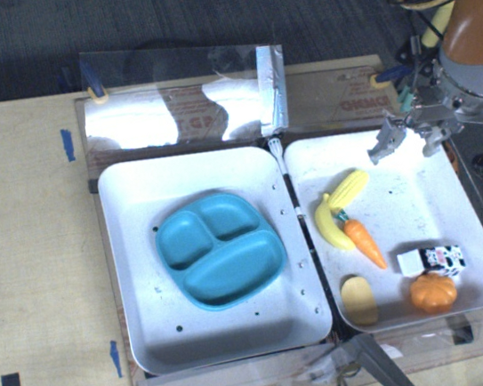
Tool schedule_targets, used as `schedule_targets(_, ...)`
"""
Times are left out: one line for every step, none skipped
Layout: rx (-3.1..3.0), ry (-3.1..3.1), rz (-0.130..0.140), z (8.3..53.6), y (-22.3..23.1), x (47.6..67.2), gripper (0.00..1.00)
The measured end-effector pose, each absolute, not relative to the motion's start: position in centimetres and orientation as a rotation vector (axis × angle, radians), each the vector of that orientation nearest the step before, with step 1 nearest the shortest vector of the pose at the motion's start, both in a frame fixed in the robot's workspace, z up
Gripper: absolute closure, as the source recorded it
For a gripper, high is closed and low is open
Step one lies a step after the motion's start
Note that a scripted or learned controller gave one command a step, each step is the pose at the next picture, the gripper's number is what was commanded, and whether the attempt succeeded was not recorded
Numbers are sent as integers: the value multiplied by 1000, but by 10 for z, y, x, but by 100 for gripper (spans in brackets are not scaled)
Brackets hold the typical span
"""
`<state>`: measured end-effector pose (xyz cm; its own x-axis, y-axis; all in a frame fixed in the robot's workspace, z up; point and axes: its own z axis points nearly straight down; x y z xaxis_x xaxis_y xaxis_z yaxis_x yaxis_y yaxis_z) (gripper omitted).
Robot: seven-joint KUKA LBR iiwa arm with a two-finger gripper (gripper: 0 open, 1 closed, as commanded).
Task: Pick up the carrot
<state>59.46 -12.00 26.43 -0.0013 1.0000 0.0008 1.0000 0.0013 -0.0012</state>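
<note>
The smooth, tapered orange carrot (365, 243) lies in the right bin (472, 198), its green stub up-left against the glossy curved banana (327, 225) and its pointed tip aimed down-right. The gripper (406, 139) hovers over that bin's far right corner with its metal fingers spread and nothing between them. In the left bin (133, 249) sits a blue, rounded plastic plate (221, 248) with three compartments.
</note>
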Motion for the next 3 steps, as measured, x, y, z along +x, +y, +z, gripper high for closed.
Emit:
schedule_targets(-2029,-2392,4,150,-100,543,0)
schedule_targets(-2059,-2379,-6,87,-129,544,0)
schedule_targets(-2065,-2381,-11,99,-130,546,100)
